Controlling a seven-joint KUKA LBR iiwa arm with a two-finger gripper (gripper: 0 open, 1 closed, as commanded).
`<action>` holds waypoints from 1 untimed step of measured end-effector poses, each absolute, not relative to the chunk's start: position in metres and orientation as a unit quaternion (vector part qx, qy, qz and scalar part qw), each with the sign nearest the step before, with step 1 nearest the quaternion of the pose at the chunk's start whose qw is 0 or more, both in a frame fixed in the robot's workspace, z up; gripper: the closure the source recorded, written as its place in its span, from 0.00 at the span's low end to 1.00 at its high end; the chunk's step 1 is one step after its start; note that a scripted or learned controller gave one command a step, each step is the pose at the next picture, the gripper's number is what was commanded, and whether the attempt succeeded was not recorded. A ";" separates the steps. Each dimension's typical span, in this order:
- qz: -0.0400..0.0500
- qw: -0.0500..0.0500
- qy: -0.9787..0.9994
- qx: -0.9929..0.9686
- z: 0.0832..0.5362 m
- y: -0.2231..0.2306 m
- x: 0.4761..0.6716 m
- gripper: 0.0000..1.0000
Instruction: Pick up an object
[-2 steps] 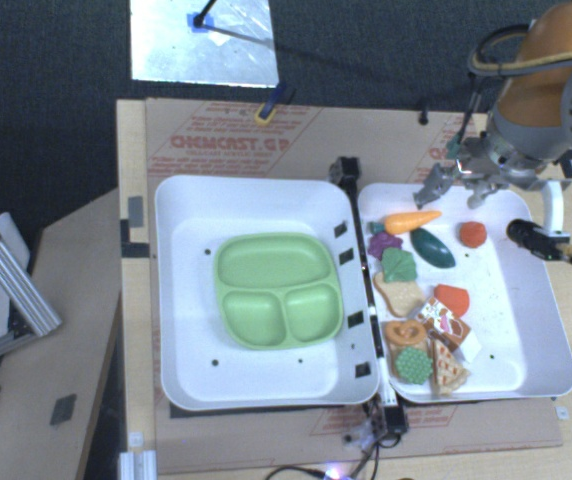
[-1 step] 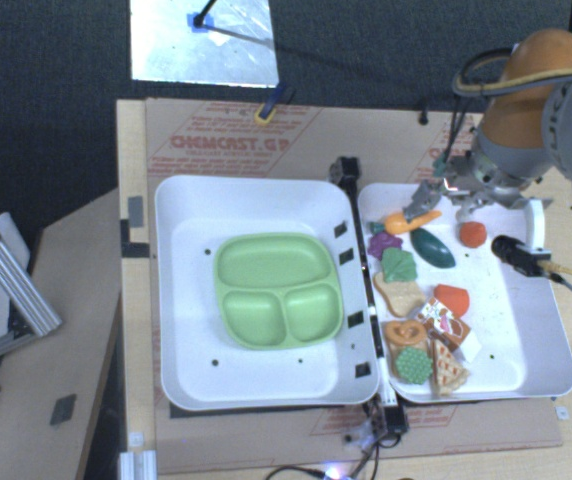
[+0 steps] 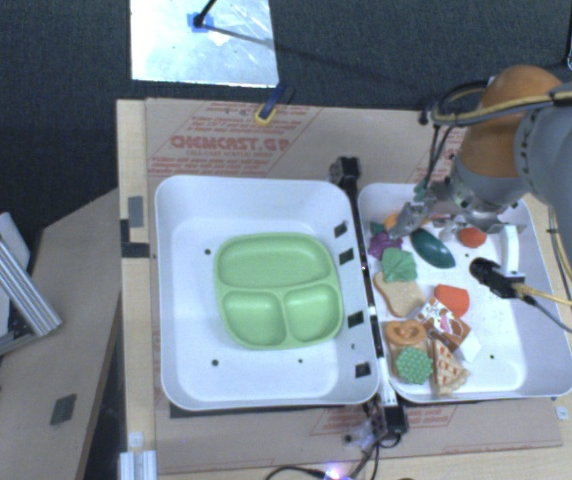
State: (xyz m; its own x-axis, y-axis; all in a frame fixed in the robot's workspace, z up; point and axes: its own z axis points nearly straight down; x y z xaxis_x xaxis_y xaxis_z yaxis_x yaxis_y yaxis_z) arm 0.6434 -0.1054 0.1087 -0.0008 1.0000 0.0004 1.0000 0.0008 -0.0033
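Here, hidden: the tool (image 3: pixel 434 211) sits low over the far part of the right bin (image 3: pixel 536 363), and the grey wrist above it covers much of it, so whether it is spread or pressed together I cannot tell.
Cut off: the arm (image 3: pixel 556 138) runs out of view at the right edge (its orange band shows at the far end).
Hard to make out: the small purple piece (image 3: pixel 384 242) by the bin's left wall is too blurred to name.
Objects and tool: a dark green oval piece (image 3: pixel 432 248) lies just on the near side of the tool; a small red piece (image 3: pixel 472 236) lies just to its right; nothing is seen gripped.
Other objects: a green leaf (image 3: pixel 399 265), a toast slice (image 3: pixel 403 295), an orange wedge (image 3: pixel 453 300), a waffle piece (image 3: pixel 447 370), all nearer.
Count, bins: two, side by side on the surface (image 3: pixel 226 138).
Count, trays: one green three-part tray (image 3: pixel 276 290), in the left bin (image 3: pixel 191 218).
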 end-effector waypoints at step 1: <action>0.000 0.000 -0.707 -0.707 0.084 -0.105 0.644 0.00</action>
